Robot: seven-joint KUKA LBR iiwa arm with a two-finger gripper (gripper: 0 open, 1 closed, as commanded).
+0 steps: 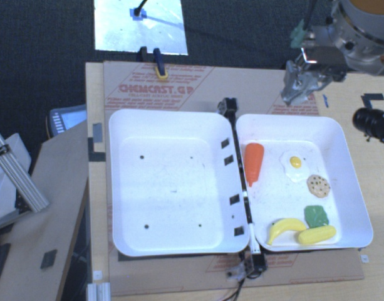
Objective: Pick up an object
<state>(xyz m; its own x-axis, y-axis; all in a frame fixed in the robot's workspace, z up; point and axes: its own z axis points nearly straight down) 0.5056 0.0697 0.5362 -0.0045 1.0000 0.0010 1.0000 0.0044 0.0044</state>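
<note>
The right bin holds an orange carrot at its left side, a fried egg in the middle, and a round cookie just below the egg. Near the front lie a yellow banana, a green piece and a yellow oblong piece. My gripper hangs high above the back edge of the right bin, over the cardboard behind it, with nothing between its fingers that I can see.
The left bin stands beside the right one, joined by a black clipped divider. A shiny metal plate lies at the back left. A yellow and black clamp sits on the cardboard's back edge.
</note>
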